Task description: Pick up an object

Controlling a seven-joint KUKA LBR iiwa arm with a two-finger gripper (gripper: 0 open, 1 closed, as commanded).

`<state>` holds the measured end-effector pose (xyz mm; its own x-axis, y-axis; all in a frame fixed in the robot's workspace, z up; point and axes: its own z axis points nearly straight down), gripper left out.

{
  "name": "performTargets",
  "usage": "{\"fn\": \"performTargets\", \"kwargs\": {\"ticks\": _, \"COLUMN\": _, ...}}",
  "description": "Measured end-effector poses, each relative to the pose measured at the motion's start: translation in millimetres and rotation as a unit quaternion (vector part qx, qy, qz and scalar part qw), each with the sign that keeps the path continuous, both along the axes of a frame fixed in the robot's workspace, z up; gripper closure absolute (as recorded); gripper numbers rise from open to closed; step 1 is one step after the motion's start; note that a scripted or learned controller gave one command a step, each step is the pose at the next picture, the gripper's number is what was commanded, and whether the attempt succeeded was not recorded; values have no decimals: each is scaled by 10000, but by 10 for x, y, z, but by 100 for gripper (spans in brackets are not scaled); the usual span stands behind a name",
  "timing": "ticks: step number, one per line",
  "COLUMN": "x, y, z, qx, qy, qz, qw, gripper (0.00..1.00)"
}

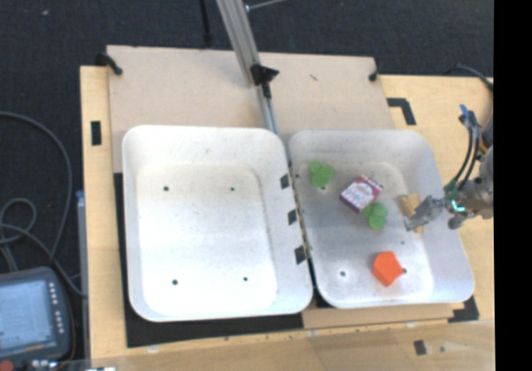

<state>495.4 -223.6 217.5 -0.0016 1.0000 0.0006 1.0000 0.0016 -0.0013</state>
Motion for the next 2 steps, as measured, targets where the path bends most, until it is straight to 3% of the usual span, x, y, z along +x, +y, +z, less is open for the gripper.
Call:
{"fn": "performTargets", "kwargs": {"ticks": 1, "x": 9, "y": 1, "z": 20, "qx": -6, "qy": -20, "qz": 0, "qw": 10000, "gripper": 0}}
{"fn": "performTargets", "kwargs": {"ticks": 2, "x": 17, "y": 16, "z": -606, "qx": -4, "qy": 14, "qz": -9, "qw": 10000, "gripper": 0}}
